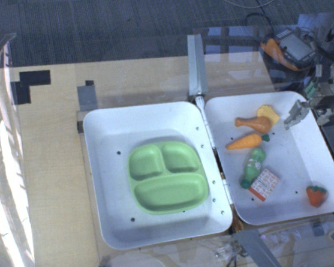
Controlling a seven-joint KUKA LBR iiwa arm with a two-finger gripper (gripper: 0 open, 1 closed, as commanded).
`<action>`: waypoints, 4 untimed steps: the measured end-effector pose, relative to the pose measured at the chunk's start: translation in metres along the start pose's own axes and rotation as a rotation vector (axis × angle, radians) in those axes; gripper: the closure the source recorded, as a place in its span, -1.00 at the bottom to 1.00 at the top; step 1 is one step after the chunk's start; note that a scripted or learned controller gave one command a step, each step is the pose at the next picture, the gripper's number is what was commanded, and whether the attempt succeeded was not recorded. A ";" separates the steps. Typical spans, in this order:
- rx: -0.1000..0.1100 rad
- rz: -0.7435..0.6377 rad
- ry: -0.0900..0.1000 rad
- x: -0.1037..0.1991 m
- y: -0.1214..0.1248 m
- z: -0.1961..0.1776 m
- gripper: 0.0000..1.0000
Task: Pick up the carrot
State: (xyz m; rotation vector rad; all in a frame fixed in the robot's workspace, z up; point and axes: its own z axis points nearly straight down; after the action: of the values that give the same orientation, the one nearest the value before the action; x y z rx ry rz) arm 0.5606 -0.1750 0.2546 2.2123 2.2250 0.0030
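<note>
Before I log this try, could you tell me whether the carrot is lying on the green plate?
No, the carrot lies in the right bin, beside the drumstick, while the green plate sits in the left bin.

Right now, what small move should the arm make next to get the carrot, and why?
Probably shift the gripper left and down the view toward the carrot. It sits near the right bin's upper right edge, apart from the carrot, which lies just below the chicken drumstick.
</note>
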 end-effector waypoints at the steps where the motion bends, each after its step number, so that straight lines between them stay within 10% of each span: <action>1: 0.000 0.143 0.001 -0.010 0.069 0.105 -1.00; 2: -0.003 0.073 0.000 0.014 0.091 0.168 -1.00; 3: 0.005 0.067 -0.001 0.015 0.089 0.157 1.00; 4: -0.008 0.188 0.000 0.036 0.043 0.165 1.00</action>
State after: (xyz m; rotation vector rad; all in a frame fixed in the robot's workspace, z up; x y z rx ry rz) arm 0.6037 -0.1389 0.0899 2.4072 2.0042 0.0119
